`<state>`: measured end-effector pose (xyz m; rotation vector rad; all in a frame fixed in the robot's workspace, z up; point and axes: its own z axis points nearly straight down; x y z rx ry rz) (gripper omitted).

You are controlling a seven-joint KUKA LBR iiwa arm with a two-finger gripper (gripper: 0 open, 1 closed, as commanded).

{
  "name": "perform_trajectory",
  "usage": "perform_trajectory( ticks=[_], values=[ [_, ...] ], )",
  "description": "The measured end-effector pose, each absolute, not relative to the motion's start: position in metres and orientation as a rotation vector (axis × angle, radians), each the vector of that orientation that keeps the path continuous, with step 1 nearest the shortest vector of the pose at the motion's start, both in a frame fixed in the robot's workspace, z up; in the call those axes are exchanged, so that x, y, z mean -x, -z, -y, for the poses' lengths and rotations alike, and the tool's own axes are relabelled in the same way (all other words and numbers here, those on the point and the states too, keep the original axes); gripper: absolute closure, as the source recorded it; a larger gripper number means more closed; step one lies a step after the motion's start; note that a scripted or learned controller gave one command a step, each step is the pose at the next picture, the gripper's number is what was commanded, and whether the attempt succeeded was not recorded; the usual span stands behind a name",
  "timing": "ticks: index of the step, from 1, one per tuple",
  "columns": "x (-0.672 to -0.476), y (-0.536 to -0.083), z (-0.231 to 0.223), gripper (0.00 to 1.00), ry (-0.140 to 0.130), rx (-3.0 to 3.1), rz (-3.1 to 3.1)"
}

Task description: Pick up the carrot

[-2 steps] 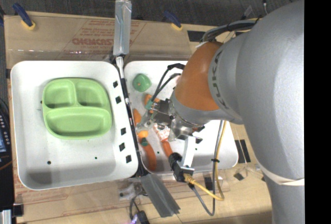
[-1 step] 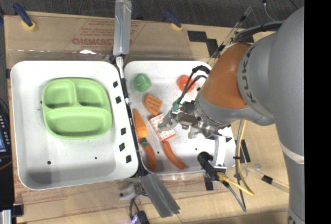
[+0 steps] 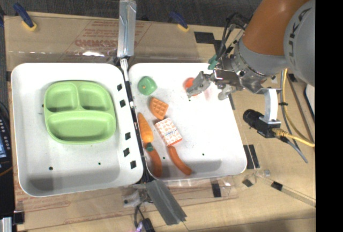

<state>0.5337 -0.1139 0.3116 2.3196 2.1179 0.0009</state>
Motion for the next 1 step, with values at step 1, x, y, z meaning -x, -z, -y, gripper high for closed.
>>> perform_trajectory(
  ticks=[1],
  values=[
    [-0.5331,-0.2839,0.1159,0.0,0.006,-2.345,-2.097]
  ],
)
